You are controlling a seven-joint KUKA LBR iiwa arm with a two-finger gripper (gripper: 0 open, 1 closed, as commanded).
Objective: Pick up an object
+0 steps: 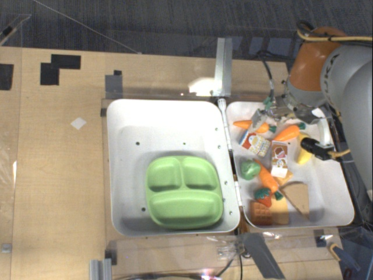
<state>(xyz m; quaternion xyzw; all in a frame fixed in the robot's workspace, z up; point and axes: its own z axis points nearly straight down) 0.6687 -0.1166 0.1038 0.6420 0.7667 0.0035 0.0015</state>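
My gripper (267, 113) hangs low over the far part of the right bin (344, 210), below the arm's orange band (308, 67). Just under and beside it lie a small orange carrot (241, 123), a little printed carton (257, 144) and an orange piece (286, 133). Farther toward the front lie a green pepper (250, 169), a white card (280, 160), a yellow piece (304, 156), another carrot (268, 182), a brown wedge (298, 196) and a brown waffle (270, 214). Nothing shows held in the gripper.
The left bin (122, 133) holds a green divided plate (184, 191) toward its front. A metal post (224, 69) stands behind the seam between the bins. Black cables (335, 139) run along the right bin's far right side.
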